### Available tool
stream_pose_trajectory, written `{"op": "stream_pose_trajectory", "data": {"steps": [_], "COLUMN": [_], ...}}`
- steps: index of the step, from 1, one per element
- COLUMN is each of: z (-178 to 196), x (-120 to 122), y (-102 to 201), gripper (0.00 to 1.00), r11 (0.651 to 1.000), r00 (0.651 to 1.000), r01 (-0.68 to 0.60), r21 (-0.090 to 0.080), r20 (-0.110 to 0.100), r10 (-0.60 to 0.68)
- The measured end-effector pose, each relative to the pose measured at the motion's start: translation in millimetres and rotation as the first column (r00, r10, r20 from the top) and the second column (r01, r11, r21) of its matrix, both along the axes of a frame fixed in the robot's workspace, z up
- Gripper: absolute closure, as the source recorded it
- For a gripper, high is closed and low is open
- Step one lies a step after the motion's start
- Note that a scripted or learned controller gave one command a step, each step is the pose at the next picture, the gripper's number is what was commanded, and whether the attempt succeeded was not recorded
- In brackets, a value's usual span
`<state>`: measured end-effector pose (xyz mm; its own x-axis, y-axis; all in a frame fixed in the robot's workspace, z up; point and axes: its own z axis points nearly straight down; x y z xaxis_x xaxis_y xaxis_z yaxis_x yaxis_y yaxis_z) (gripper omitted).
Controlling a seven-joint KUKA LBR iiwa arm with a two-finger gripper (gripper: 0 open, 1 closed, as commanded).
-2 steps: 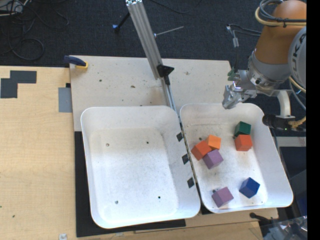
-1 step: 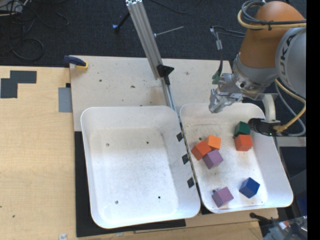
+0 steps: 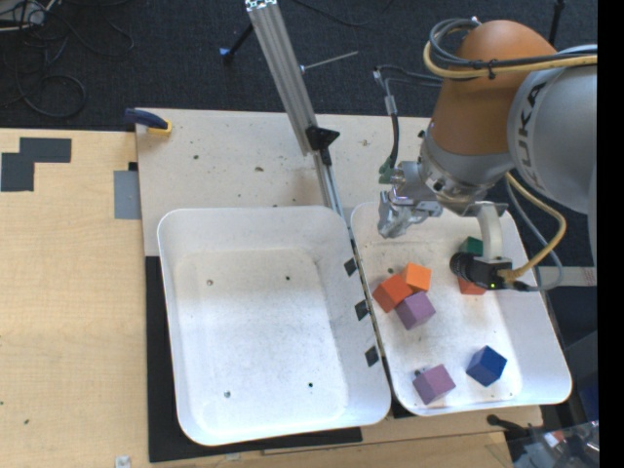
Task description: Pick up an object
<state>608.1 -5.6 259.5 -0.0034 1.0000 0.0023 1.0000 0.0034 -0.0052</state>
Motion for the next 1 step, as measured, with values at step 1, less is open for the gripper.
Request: {"op": "stream_pose_trajectory", "data": {"steps": [1], "z": [-17.9], "x": [-19.1], "y": [50.0], "gripper": [1.0], "r11": [1.0], "r00": [1.0], "r01": [0.0], "r21": [0.0], "r20": [-0.002], "r10": [0.0]}}
